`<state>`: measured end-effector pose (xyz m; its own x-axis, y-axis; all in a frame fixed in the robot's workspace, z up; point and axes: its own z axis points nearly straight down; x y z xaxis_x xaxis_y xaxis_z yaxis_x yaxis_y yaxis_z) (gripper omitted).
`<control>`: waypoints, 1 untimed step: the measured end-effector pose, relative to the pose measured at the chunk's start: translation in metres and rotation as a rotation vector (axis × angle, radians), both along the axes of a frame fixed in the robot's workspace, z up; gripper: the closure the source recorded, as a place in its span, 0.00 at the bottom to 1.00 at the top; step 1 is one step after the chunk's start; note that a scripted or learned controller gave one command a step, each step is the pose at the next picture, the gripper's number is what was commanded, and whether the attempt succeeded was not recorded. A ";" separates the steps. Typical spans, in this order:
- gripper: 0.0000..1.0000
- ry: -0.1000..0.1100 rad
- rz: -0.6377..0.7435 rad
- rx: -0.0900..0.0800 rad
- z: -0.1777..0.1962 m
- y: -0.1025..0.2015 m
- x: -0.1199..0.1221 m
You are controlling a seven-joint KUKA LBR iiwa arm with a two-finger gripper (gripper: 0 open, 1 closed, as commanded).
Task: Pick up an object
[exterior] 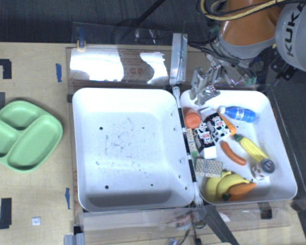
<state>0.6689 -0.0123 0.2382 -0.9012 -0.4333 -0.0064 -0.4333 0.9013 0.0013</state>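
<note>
The right bin (281,137) holds a heap of toy items: a blue bottle (238,114), an orange round piece (193,119), black-and-white patterned boxes (212,130), a red sausage (232,152), a corn cob (253,147), yellow bananas (217,184) and an orange carrot (239,189). My gripper (203,92) hangs over the bin's far left corner, just above the orange round piece, with nothing between its metal fingers (198,83). The fingers stand slightly apart.
The left bin (127,147) lies beside the right one, with a divider between them. A green compartment tray (23,135) rests on the bench at far left. A clear plastic panel (122,65) stands behind the bins.
</note>
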 end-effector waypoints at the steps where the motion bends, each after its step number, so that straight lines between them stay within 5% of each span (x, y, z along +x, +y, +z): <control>1: 1.00 -0.006 -0.002 0.004 0.010 0.001 0.003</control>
